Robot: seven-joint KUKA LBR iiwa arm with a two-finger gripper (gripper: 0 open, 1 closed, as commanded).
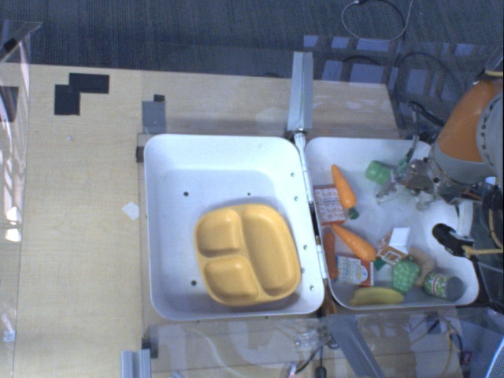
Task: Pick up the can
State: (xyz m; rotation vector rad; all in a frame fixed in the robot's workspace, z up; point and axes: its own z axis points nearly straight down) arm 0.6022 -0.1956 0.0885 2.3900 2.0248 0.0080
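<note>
At the frame's centre sits the left bin (165,211), holding a yellow divided tray (247,252). In the right bin (323,160), the gripper (403,186) hangs at upper right with fingers spread and nothing between them. The can (443,286) lies in the lower right corner.

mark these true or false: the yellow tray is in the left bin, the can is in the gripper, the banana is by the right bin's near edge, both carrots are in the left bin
1. The yellow tray lies in the left bin. True.
2. The can is in the gripper. False: it lies in the right bin's near right corner, apart from the gripper.
3. The banana lies by the right bin's near edge. True.
4. Both carrots are in the left bin. False: the upper carrot and the lower carrot are in the right bin.
</note>
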